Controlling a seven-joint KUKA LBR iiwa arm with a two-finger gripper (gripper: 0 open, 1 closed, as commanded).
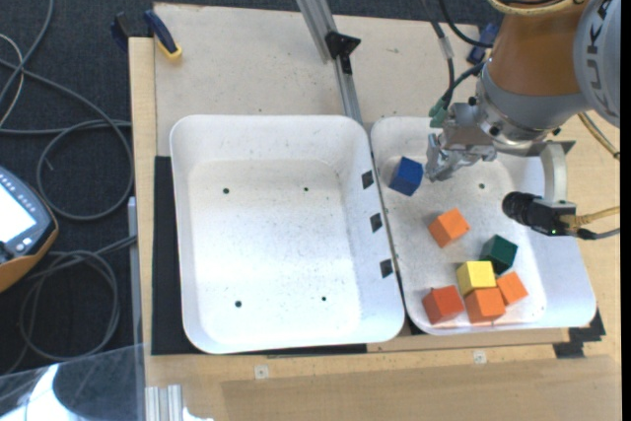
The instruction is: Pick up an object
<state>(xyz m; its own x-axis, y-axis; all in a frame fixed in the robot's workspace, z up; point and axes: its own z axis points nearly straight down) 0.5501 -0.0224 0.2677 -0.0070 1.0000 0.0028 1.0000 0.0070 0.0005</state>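
My gripper hangs low over the back of the right bin, under the grey and orange wrist. A blue cube lies just to its left, near the bin's left wall, tilted a little. It is beside the gripper rather than under it. An orange cube sits further forward, towards the bin's middle. At the bin's front a yellow cube, a dark green cube and three orange cubes crowd together.
The left bin stands beside the right one, the two sharing a middle wall. A metal pole slants down to the back of that divide. A black camera-like part juts from the arm over the right bin.
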